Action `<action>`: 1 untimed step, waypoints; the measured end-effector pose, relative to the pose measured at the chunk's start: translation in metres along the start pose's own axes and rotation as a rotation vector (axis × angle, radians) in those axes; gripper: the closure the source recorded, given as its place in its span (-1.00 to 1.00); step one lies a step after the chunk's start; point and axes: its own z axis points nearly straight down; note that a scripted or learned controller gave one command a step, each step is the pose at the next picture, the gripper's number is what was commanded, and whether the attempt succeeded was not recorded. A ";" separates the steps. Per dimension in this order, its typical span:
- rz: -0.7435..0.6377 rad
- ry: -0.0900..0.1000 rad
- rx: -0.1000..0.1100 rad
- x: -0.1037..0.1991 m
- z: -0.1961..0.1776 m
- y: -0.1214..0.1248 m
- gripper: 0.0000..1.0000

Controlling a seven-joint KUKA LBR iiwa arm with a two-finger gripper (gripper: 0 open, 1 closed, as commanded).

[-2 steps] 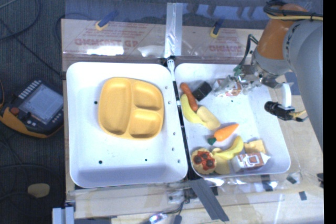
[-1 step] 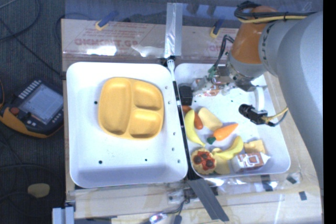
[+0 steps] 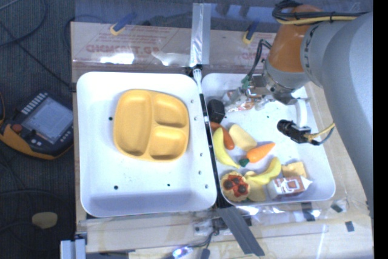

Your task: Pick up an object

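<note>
The right bin (image 3: 321, 188) holds a heap of toy food gathered in its lower half. A small orange carrot (image 3: 260, 151) lies tilted at the middle of the heap, with a pale yellow wedge (image 3: 241, 136) just beside it at ten o'clock. A banana (image 3: 222, 151) curves down the left wall, and a thin red-orange piece (image 3: 227, 138) lies across it. At six o'clock from the carrot a second banana (image 3: 267, 171) touches a small tart topped with dark berries (image 3: 235, 185). A small carton with a red and white label (image 3: 287, 187) sits at the bin's five o'clock corner, a tan cube (image 3: 295, 168) just above it. A black rounded object (image 3: 216, 110) rests against the left wall, toward the top.

The gripper (image 3: 248, 94) is at twelve o'clock in this bin, low over the floor, well apart from the heap; whether its fingers are spread or closed cannot be told here. The grey arm (image 3: 339, 51) with its orange band (image 3: 288, 48) enters from two o'clock.

The left bin (image 3: 91, 191) holds a yellow divided plate (image 3: 151, 124) near its centre. At nine o'clock, off the bench, a handheld pendant (image 3: 42, 124) lies on the carpet.
</note>
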 end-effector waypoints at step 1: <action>0.087 0.005 0.018 0.063 -0.081 0.006 1.00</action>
